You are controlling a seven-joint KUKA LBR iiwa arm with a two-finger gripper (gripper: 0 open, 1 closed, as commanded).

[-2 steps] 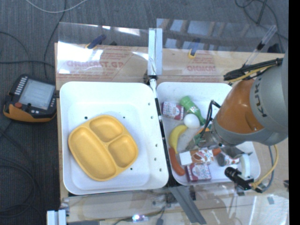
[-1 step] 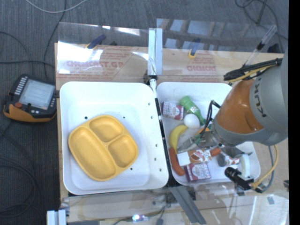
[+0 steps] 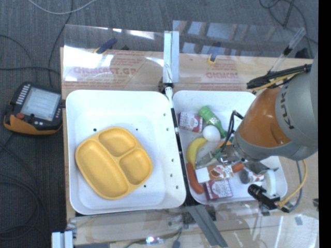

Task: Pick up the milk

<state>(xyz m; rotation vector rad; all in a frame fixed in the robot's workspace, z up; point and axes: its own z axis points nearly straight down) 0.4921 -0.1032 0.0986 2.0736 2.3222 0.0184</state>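
Boxy red-and-white milk carton (image 3: 214, 173) under gripper (image 3: 226, 161), finger state impossible to tell

This is a robotics lab. An industrial arm (image 3: 274, 123) with an orange band reaches over a worktop (image 3: 119, 68) bearing two white bins (image 3: 119, 99), fenced by clear plastic panels (image 3: 114, 37). A teach pendant (image 3: 33, 109) with a screen lies on grey carpet (image 3: 31, 35), and loose cables (image 3: 46, 1) trail across the floor.
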